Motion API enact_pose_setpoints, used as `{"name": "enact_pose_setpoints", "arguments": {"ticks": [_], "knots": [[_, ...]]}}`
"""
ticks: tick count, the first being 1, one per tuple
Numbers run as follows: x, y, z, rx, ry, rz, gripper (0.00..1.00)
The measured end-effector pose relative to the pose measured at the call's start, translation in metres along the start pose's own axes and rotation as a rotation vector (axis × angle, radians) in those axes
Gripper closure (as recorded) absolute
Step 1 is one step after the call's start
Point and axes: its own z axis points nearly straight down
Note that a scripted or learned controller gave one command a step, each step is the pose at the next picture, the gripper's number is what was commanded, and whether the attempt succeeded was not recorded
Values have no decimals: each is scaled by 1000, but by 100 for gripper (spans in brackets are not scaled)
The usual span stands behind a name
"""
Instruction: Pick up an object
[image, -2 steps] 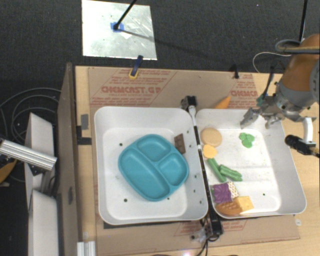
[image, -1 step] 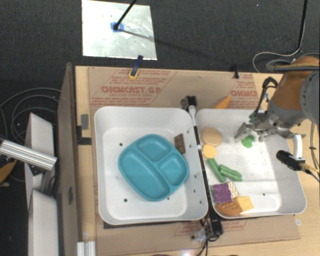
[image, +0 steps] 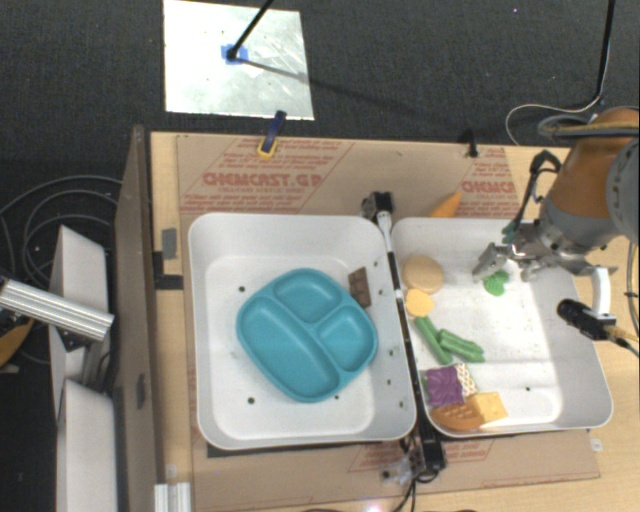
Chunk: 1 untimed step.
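Observation:
My gripper (image: 507, 262) hangs over the back of the right bin (image: 585, 385), at the end of the grey arm with its orange band. A small green piece (image: 495, 285) lies on the bin floor just below and in front of the gripper, close to it; whether they touch I cannot tell. Further left in the same bin sit a tan round bun (image: 424, 272) and a yellow piece (image: 419, 303). Two green pods (image: 428, 337) (image: 463, 347) lie near the middle. A purple item (image: 443, 385) and an orange cracker (image: 488, 407) rest at the front.
The left bin (image: 215, 245) holds a teal divided plate (image: 305, 332) and a small brown block (image: 360, 287) by the divider. An orange carrot-like piece (image: 447, 205) lies outside on the cardboard behind the right bin.

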Motion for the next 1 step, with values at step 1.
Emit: {"name": "enact_pose_setpoints", "arguments": {"ticks": [1], "knots": [[-13,16,32,0,0,-3,0]]}}
